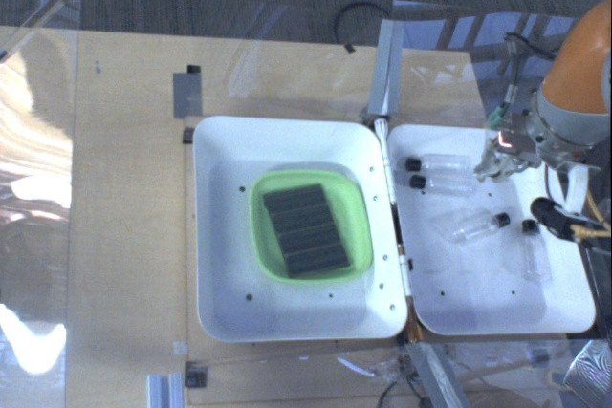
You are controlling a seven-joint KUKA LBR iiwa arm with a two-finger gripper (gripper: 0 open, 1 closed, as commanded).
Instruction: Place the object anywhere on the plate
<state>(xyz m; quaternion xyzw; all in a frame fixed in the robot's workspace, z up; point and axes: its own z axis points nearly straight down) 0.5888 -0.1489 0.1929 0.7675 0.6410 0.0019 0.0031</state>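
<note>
Two shallow white bins sit side by side on the wooden desk (pixel 115 205), their inner edges touching along a hinge-like seam. The left bin (pixel 220 301) holds a square green plate (pixel 356 215), and on that plate lies a dark grey ridged rectangular block (pixel 304 230), tilted a little so its long side runs from upper left to lower right; it rests wholly inside the plate's rim. The right bin (pixel 478 301) carries several clear plastic vials with black caps: two lie close together near its upper left corner (pixel 442 173), one lies slanted near the middle (pixel 476 226), and another lies toward the right side (pixel 531 248). None of them touches the plate, and the raised bin walls stand between them and it. A grey metal post (pixel 385 72) rises behind the seam between the bins, with a black cable (pixel 356 14) looping on the floor beyond it. The arm (pixel 579 62) enters from the right, its orange band high at the upper right corner, and its wrist bends down over the right bin's upper right part. The gripper (pixel 499 160) hangs just beside the upper vials; how far its jaws stand apart cannot be told, nor whether anything is in them.
</note>
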